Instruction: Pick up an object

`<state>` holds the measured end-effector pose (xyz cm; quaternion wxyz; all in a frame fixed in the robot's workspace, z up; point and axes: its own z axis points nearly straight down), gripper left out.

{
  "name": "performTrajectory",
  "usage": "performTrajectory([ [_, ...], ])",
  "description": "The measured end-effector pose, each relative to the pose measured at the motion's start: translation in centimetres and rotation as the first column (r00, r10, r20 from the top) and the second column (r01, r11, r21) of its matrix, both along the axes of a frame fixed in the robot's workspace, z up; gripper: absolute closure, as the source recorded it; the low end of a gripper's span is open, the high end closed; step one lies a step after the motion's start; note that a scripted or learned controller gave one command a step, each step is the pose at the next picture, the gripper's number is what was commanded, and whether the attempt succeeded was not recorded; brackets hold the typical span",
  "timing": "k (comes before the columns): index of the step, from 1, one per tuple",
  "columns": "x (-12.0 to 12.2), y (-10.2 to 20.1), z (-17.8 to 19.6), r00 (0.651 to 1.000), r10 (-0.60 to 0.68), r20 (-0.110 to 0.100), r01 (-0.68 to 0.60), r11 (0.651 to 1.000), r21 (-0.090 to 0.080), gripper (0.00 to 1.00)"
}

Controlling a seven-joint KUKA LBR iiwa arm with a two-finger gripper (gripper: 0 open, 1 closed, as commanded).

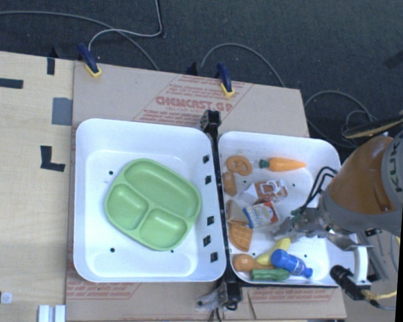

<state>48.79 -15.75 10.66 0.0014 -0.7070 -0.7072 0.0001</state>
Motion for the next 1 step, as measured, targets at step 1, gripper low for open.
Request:
performTrajectory([
  [1, -0.28, 8.62, 7.88, 1.000, 0.002, 0.007, -0.002, 1.000, -0.003, 1.00],
])
